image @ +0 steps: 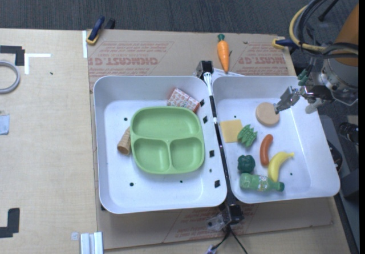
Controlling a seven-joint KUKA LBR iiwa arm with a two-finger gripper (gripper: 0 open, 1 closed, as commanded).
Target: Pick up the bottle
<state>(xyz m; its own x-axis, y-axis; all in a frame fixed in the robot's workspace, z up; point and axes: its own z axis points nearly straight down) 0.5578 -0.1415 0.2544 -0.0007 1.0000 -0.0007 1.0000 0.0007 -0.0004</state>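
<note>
**Clerk:** On the bench, at nine o'clock, entry one: left bin [108, 150], white and shallow. Contents?

**Checker:** Green divided plate [167, 140] at the bin's centre, three compartments. Cone-shaped tan item [124, 141] touching the plate's nine o'clock edge. Small printed packet [183, 99] at the plate's one o'clock, against the bin's back wall.

**Clerk:** Entry two, outside the bins?

**Checker:** Toy carrot [222, 53] on the cardboard at twelve o'clock, just behind the seam where the two bins meet.

**Clerk:** Entry three: right bin [319, 184].

**Checker:** Yellow square slice [231, 130] at the bin's nine o'clock. Leafy green piece [247, 135] just beside it. Tan round disc [267, 115] at twelve o'clock. Red-orange sausage [266, 150] near the centre. Dark green broccoli [246, 163] at seven o'clock. Banana [279, 164] at five o'clock of the sausage, tilted.

**Clerk:** And the task item?

**Checker:** Bottle [261, 183], green, lying on its side along the bin's six o'clock edge, cap toward three o'clock. Its neck end lies just beside the banana's lower tip; the broccoli sits just above its other end.

**Clerk:** Entry four, arm?

**Checker:** Gripper [283, 103] at the right bin's one o'clock, reaching in from three o'clock, tip just beside the tan disc. Nothing visible between its fingers; whether they stand apart or together, I cannot tell. It is well apart from the bottle.
</note>
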